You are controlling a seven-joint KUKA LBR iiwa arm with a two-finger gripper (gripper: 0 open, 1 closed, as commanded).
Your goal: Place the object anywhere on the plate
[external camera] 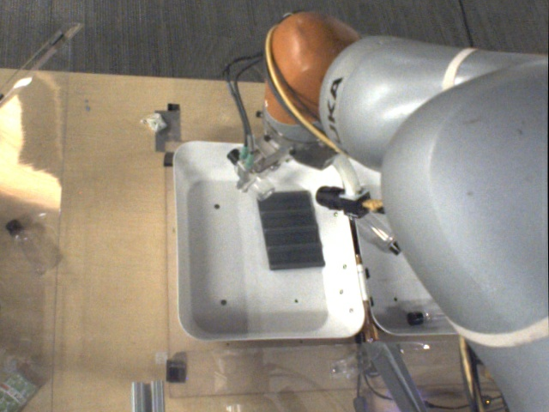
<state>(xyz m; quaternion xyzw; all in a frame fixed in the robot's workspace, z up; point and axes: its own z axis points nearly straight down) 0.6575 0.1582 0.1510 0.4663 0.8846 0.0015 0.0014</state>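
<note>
A dark, ribbed rectangular plate (pixel 292 230) lies flat in the left white bin (pixel 202 256), right of the bin's middle. My gripper (pixel 251 177) hangs over the bin's far part, just beyond the plate's upper left corner. A small greenish bit (pixel 245 154) shows at the gripper, but I cannot tell whether it is a held object or part of the tool. The grey arm with its orange band (pixel 300 54) covers the upper right of the bin.
The right bin (pixel 403 316) is mostly hidden under the arm; a small dark item (pixel 414 318) lies near its front edge. Black brackets (pixel 172 127) (pixel 176 368) stand on the wooden bench beside the left bin. A clear bottle (pixel 30 243) lies at the far left.
</note>
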